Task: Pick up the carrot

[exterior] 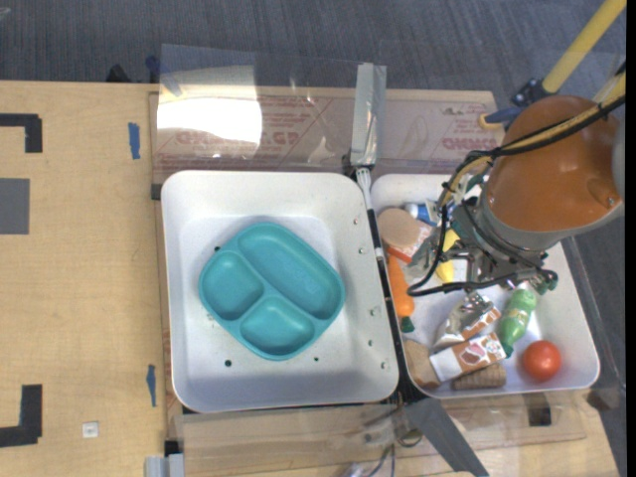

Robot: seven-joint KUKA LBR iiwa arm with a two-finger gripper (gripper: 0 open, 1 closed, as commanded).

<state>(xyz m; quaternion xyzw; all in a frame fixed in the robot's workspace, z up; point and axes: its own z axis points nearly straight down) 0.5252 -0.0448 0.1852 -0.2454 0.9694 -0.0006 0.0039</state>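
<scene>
The carrot [398, 284] is a slim orange stick with a green end. It lies along the left wall of the right bin [581, 311], pointing toward the front. My gripper [489, 278] hangs over the middle of that bin, under the orange wrist band [552, 172], a little to the right of the carrot and apart from it. The wrist and cables hide most of the gripper.
Around the carrot in the right bin lie a tan bread slice [401, 230], a yellow piece [448, 263], a green bottle [518, 315], a red tomato [542, 360] and a printed carton [475, 350]. The left bin [189, 207] holds a teal divided plate [270, 288].
</scene>
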